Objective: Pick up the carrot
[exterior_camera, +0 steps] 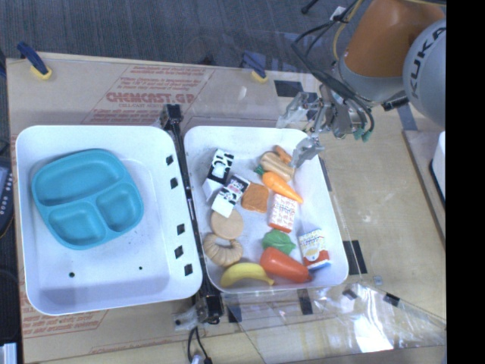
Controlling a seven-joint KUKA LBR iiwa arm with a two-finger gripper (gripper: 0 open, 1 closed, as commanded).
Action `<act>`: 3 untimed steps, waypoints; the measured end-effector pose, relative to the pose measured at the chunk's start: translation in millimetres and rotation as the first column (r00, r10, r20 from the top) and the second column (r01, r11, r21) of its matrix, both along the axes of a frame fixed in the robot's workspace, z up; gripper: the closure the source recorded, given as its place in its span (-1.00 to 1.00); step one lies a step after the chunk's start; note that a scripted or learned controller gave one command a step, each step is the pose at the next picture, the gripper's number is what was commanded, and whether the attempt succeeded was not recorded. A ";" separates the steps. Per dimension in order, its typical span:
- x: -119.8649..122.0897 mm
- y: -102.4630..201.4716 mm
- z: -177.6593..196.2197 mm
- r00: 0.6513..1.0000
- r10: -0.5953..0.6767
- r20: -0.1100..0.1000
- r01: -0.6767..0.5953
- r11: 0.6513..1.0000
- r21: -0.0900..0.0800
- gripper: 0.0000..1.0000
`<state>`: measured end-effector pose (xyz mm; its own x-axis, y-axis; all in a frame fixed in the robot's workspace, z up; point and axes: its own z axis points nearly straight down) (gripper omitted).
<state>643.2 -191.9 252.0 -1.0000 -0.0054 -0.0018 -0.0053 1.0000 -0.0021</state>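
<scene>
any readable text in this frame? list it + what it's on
"CHEMCAST GP": red print on the brown sheet under the bins; the smaller lines around it are blurred.
"KUK": part of the name on the arm.
Red carton and small can: labels too small to read.

My arm (424,44) was grey with an orange band, both bins (182,203) were white, the divided tray (85,197) was light blue, the carrot (282,186) was orange, the banana (244,274) yellow, and two small cartons (220,165) carried black-and-white patches.
</scene>
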 end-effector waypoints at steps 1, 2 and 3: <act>-11.3 27.4 -139.5 0.995 0.096 -0.013 -0.096 0.995 0.008 -1.00; -58.7 15.5 -159.6 0.997 0.076 0.000 -0.076 0.997 0.002 -1.00; -54.9 17.9 -147.1 0.996 0.087 0.007 -0.087 0.996 -0.001 1.00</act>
